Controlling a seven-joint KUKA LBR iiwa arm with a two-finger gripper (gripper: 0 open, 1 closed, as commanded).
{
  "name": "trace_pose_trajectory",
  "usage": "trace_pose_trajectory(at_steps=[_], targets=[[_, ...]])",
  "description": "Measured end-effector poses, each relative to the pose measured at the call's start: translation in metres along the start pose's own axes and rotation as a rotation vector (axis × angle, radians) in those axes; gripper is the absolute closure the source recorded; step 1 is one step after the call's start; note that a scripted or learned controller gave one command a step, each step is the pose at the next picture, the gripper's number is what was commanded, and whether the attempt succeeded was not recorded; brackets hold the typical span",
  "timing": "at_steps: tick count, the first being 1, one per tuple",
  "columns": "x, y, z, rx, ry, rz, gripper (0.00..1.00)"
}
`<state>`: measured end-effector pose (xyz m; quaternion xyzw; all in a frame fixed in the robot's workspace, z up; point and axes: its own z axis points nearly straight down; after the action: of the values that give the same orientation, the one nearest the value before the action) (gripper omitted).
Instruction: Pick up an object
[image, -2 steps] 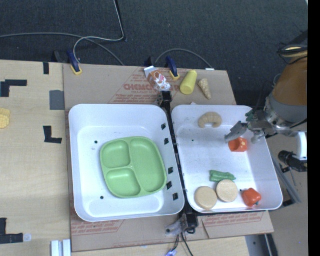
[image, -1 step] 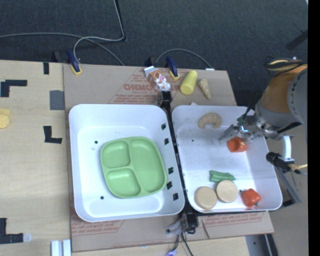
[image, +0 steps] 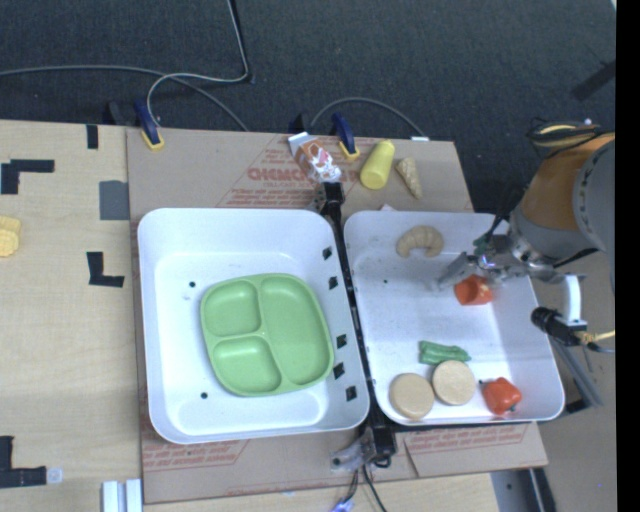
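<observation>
A cardboard-covered bench (image: 200, 165) is seen bearing two white bins (image: 160, 240) side by side. Behind the bins, a yellow bottle (image: 377, 165), a cone-shaped item (image: 409, 177) and a small packet (image: 313, 155) are laid directly on it.

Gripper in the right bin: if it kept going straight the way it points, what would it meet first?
The gripper points down toward the right bin, and the red object sits right at its tip, so it would probably meet that first. Depth is unclear.

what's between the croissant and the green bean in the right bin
In the camera view, bare white bin floor lies between the croissant and the green bean; the red piece sits off to the right.
</observation>
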<state>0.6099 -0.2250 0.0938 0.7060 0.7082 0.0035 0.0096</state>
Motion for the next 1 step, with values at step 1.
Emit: trace_pose_trajectory(at_steps=[1], targets=[[0.0005,-0.005,-0.001,-0.009,-0.003,-0.003,0.0]])
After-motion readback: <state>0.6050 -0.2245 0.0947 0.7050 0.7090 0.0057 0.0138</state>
